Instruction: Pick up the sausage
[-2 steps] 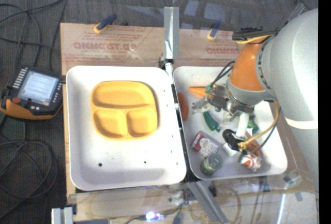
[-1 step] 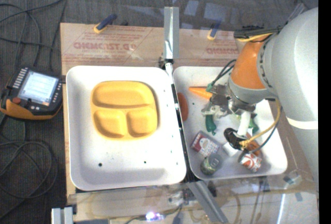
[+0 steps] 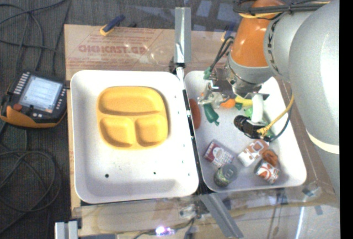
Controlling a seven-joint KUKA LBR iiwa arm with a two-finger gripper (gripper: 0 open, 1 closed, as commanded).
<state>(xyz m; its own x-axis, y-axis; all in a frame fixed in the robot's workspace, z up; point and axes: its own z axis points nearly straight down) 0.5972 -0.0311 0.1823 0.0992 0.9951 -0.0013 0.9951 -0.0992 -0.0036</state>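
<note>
Claw [image 3: 212, 101] above right bin [image 3: 292, 174], grip indiscernible; sausage [image 3: 195, 112] half-hidden at wall.

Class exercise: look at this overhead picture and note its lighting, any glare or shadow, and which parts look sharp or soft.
Camera view: even, soft overhead light; the yellow tray in the left bin is clear, with mild shading in its compartments. The grey arm at right is bright, large and soft-edged. The tool and the sausage by the right bin's left wall look small and slightly blurred.
</note>
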